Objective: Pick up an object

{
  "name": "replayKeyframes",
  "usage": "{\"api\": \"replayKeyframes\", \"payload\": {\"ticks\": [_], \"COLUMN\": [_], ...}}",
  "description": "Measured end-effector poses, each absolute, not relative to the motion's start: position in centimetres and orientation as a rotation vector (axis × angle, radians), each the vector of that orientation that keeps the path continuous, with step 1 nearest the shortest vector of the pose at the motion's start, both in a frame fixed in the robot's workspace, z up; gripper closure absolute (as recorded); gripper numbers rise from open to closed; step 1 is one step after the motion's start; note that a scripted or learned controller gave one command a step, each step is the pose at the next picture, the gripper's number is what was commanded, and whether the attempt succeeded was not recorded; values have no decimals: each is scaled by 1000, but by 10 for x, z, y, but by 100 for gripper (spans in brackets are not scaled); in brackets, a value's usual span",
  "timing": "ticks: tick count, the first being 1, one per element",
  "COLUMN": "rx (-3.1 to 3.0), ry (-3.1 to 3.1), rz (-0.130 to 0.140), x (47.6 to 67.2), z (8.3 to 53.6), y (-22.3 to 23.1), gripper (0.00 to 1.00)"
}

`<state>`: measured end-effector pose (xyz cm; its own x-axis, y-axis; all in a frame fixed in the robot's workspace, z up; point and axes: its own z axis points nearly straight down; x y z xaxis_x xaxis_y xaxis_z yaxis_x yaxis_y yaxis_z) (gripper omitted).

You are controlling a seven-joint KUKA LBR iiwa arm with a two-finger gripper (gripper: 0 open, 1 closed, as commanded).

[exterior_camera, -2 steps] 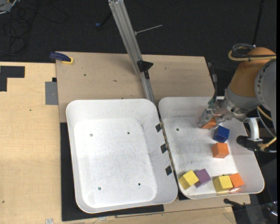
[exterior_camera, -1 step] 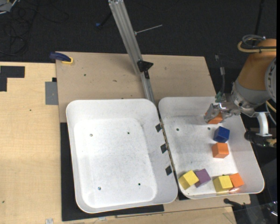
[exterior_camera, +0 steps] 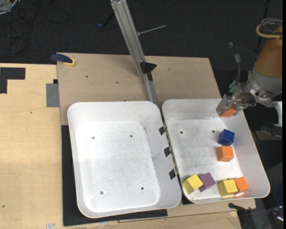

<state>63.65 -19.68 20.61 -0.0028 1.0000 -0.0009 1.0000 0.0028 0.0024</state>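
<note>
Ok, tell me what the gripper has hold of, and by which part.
The gripper has an orange block between its fingers, raised over the right bin's far right corner. The fingers clamp its upper part; its lower end hangs below them.

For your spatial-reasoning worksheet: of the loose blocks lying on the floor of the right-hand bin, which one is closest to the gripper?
The blue block, alone of its colour. It lies uppermost among the loose blocks, just below the gripper; an orange block lies farther down.

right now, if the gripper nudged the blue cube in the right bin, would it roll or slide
The blue cube would probably slide, not roll: its faces look flat. It looks stiff and likely light. It sits close to the orange cube, so a push that way may shift both.
</note>
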Motion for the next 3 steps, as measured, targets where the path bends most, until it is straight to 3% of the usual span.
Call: {"api": "replayKeyframes", "payload": {"ticks": [1, 3], "rx": [2216, 2223], "ry": [2221, 2230], "rz": [3, -4], "x": [641, 623], "z": [269, 240], "y": [-199, -109], "gripper": [100, 100]}}
